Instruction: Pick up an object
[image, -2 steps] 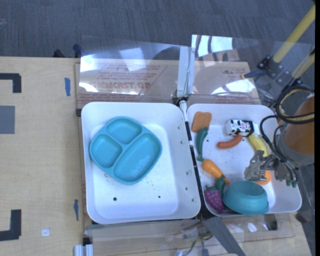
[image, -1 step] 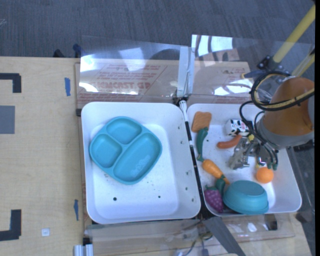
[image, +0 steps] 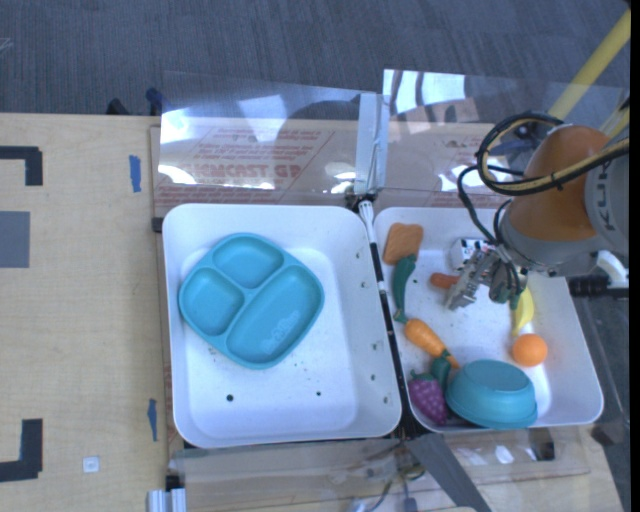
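Nearest us sits the upturned teal bowl (image: 491, 392), below the gripper (image: 478, 281) in the right bin (image: 585, 375); we judge it light but too wide and slick to pinch. Left and below the fingers lies the toy carrot (image: 424, 338), small, light and stiff, best taken across its middle. Smaller still, a red-orange piece (image: 443, 281) lies just left of the fingertips. We cannot tell how far the fingers are spread, and we see nothing between them.
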